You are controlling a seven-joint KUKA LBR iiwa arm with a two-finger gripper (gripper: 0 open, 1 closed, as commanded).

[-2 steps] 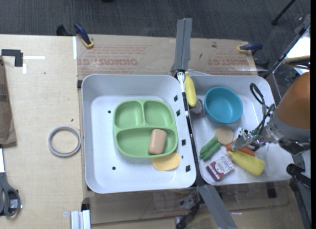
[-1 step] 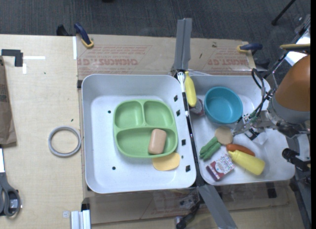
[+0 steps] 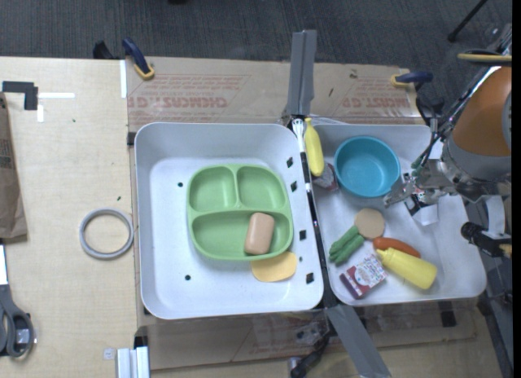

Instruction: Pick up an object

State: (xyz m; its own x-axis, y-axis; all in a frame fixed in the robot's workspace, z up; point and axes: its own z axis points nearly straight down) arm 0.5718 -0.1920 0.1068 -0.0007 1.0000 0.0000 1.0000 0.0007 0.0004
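Here the gripper (image 3: 413, 193) hovers in the right bin (image 3: 456, 287), nothing visibly between its fingers; their spread cannot be told. The nearest pickable things, a blue bowl (image 3: 366, 167) and tan disc (image 3: 369, 223), sit beside it; it should centre over one, then descend.

Left white bin (image 3: 155, 230): green divided plate (image 3: 236, 209) holding tan bread roll (image 3: 260, 233). Right white bin (image 3: 456, 283): blue bowl (image 3: 366, 166), yellow mustard bottle (image 3: 407, 267), banana (image 3: 313, 150). Gripper (image 3: 411, 193) just right of the bowl.
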